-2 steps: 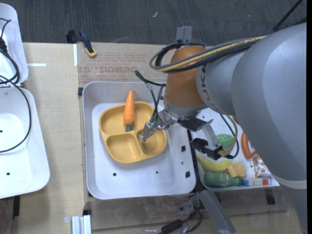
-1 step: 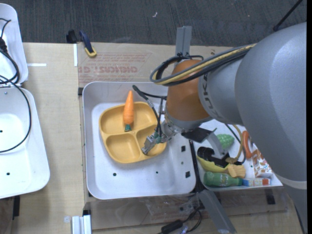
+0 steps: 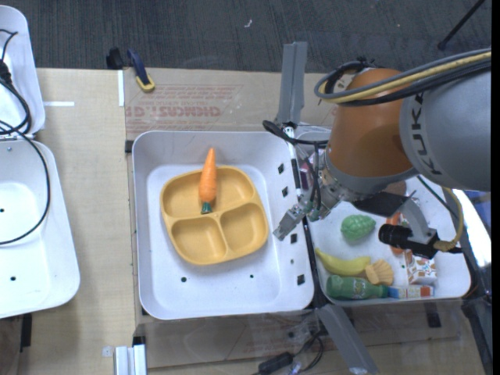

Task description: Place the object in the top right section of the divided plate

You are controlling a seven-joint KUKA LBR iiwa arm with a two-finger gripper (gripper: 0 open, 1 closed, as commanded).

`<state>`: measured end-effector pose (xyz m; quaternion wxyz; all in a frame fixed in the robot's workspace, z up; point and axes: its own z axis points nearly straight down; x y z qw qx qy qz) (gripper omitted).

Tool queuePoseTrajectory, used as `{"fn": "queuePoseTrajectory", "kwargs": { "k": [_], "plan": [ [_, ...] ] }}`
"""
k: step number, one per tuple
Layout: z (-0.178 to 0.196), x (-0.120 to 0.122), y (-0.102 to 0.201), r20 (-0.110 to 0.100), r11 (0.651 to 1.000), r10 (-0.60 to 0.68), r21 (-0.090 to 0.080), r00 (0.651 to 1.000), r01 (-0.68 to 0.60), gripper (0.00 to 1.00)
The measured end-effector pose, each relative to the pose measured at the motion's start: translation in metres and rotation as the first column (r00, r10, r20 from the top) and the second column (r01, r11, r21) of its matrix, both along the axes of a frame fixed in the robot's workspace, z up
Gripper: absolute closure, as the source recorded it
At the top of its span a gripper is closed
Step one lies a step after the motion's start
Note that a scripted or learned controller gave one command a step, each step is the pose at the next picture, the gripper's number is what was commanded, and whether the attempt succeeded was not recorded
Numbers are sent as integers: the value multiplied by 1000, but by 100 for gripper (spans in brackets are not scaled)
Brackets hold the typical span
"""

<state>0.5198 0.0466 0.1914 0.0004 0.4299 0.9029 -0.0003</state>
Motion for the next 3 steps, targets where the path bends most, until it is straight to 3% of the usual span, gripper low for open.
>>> {"fn": "queuePoseTrajectory", "kwargs": {
  "k": [1,2,3],
  "plan": [
    [0,0,0,0,1000,1,0,1000,-1,0],
    [-73,-2,61,2,998,69,2,998,-69,0],
    [-93,-1,95,20,1000,-8,6,1000,8,0]
  ]
}}
